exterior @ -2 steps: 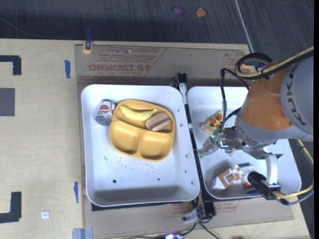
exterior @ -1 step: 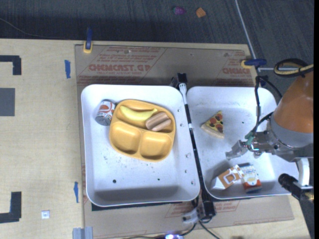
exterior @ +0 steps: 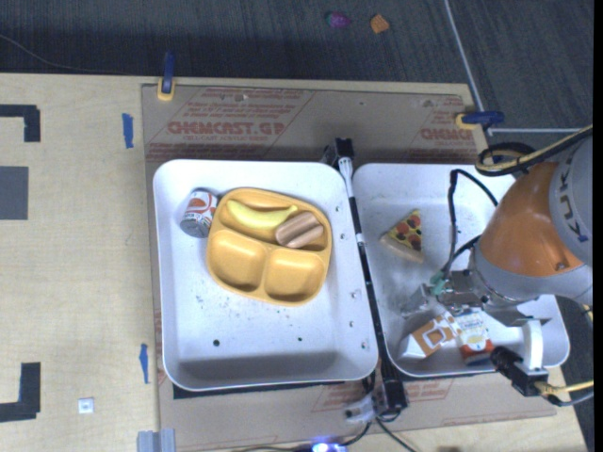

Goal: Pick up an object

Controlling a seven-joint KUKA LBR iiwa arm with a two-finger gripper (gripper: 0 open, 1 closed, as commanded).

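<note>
Robot lab: clamped bench [exterior: 85, 252], bins [exterior: 179, 281]

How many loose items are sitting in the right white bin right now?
2 visible: a pizza-slice toy near the right white bin's far left, and an orange-and-white carton by its near edge. The arm covers the right side, so more may be hidden.

One fixed camera above the bench, looking down at a slant.

We look from high over the bench [exterior: 75, 252], close enough that the left bin [exterior: 179, 347] and the right bin [exterior: 377, 182] take up most of the middle of the frame. We face toward the far edge, where a strip of dark floor [exterior: 236, 17] runs along the top. The arm [exterior: 532, 229] enters from our right, over the right bin. Bare bench top stretches away on our left.
</note>
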